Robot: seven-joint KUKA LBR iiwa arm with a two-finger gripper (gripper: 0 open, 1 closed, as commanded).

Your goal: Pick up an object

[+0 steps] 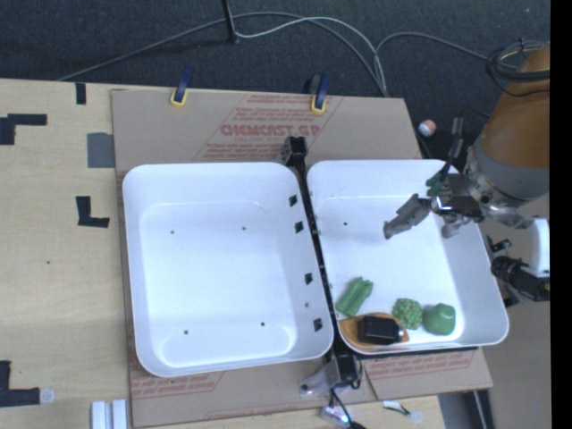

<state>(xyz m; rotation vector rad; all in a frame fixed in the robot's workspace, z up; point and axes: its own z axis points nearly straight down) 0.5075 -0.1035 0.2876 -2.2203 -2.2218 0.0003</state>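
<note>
In the right bin (384, 179), near its front edge, lie several small things: a long green piece (355, 295), a bumpy green ball (407, 312), a smooth green lump (439, 318) and a black block (379, 330) resting on an orange-brown dish (350, 331). My gripper (432, 222) hangs over the right half of that bin, well behind these things and apart from them. It is open, with one finger (402, 221) reaching left and the other (461, 222) to the right. Nothing sits between them.
The left bin (130, 239) stands beside the right one, with a black divider (307, 239) and clips between them. Both rest on a cardboard sheet (259, 128). Cables run across the dark floor behind. The arm's orange band (527, 132) is at the right.
</note>
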